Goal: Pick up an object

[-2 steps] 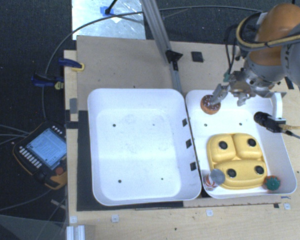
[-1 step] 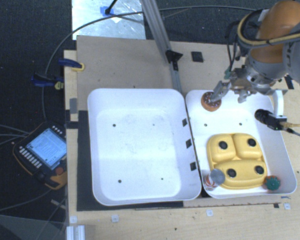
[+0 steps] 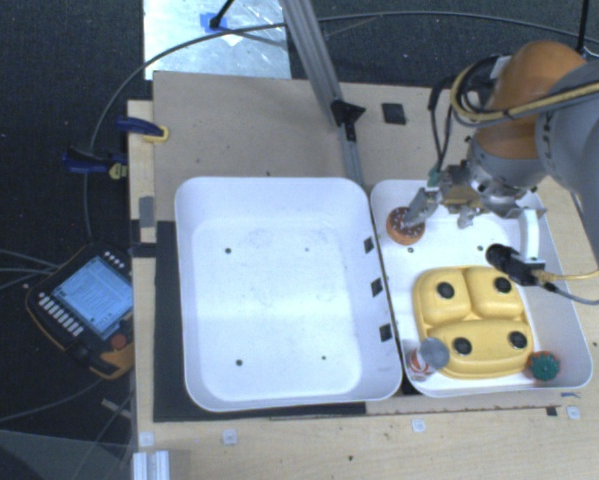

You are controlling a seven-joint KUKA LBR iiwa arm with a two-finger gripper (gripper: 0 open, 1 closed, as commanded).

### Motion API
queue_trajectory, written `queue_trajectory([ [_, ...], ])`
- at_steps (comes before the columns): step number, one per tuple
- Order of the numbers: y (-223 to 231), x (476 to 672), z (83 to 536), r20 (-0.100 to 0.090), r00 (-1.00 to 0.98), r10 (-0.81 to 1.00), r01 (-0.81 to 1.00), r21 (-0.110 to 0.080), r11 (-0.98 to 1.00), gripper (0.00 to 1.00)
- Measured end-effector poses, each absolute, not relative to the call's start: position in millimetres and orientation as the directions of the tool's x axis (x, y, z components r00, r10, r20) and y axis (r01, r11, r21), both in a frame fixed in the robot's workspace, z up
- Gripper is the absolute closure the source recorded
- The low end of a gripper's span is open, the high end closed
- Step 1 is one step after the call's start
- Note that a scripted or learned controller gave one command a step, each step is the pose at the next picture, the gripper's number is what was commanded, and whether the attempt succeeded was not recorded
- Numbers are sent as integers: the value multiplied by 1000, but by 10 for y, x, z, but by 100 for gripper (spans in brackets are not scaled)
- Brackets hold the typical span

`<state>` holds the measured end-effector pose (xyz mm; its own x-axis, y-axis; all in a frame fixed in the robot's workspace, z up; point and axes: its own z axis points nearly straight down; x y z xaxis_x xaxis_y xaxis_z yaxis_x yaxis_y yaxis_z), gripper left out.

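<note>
The arm enters from three o'clock and its end effector (image 3: 415, 213) hangs low over the right bin (image 3: 569, 313), toward that bin's eleven o'clock corner. Just below the tip lies a small round brown object (image 3: 406, 231); whether the end effector grips it, I cannot tell. A yellow moulded block (image 3: 474, 320) fills the bin's six o'clock half, with a green ball (image 3: 545, 367) at five o'clock. The left bin (image 3: 194, 298) sits beside it on the table (image 3: 239, 128).

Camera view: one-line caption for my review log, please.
Grey arm's gripper over small round brown object in right white bin, beside yellow four-lobed block.
</note>
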<state>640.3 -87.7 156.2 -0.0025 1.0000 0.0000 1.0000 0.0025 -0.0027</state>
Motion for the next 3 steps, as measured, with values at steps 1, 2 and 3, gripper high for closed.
queue_trajectory([
  [1, -878, 6373, 1146, -3, -1, 1000, 1000, 0, 1, 0],
  [2, -919, 6392, 987, -7, 2, 1000, 1000, 8, -2, 0],
  [3, -895, 6398, 1080, -3, 1, 1000, 1000, 8, -1, 100],
])
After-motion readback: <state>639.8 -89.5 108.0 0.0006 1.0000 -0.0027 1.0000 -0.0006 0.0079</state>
